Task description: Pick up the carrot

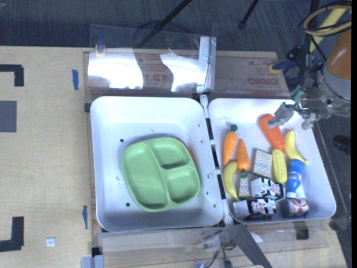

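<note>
Two orange carrots lie side by side at the left of the right bin [326, 202]: one with a green top [230, 144] and a shorter one [243, 154] just right of it. A third orange piece [271, 130] lies further right, near the bin's far side. My gripper [296, 116] hangs over the bin's far right corner, just right of that orange piece and well apart from the two carrots. Its fingers [284, 112] stand open and hold nothing.
Packed around the carrots are a yellow banana [293, 146], corn [279, 167], a cracker [262, 162], another yellow fruit [230, 180], a black-and-white carton [262, 197], a blue-and-white bottle [295, 184] and a can [297, 207]. A green divided plate [162, 173] lies in the left bin [106, 149].
</note>
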Action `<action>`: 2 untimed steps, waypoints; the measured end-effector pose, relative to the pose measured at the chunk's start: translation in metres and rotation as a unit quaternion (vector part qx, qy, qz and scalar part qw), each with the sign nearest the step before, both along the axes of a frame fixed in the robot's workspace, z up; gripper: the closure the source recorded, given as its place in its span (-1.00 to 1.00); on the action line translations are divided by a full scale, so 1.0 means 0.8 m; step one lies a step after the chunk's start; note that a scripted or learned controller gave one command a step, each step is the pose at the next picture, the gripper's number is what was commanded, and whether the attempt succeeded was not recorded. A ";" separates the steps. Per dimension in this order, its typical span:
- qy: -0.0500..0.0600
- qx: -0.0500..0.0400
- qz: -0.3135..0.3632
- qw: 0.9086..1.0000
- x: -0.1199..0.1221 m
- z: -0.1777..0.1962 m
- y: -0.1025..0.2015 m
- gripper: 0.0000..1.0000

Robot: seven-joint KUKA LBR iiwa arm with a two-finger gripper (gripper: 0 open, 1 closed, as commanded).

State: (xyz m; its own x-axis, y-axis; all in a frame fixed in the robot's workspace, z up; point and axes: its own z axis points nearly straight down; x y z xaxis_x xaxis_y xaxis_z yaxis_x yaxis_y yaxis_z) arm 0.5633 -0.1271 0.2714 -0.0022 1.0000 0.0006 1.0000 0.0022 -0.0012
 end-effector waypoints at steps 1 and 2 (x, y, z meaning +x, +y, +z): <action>-0.001 0.000 -0.001 1.000 0.001 0.013 -0.001 1.00; -0.001 0.000 -0.001 1.000 0.001 0.013 -0.001 -1.00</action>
State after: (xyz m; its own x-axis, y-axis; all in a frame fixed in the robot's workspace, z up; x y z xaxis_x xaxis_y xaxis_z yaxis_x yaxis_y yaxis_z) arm 0.5641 -0.1278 0.2815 -0.0010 1.0000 0.0001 1.0000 0.0010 0.0011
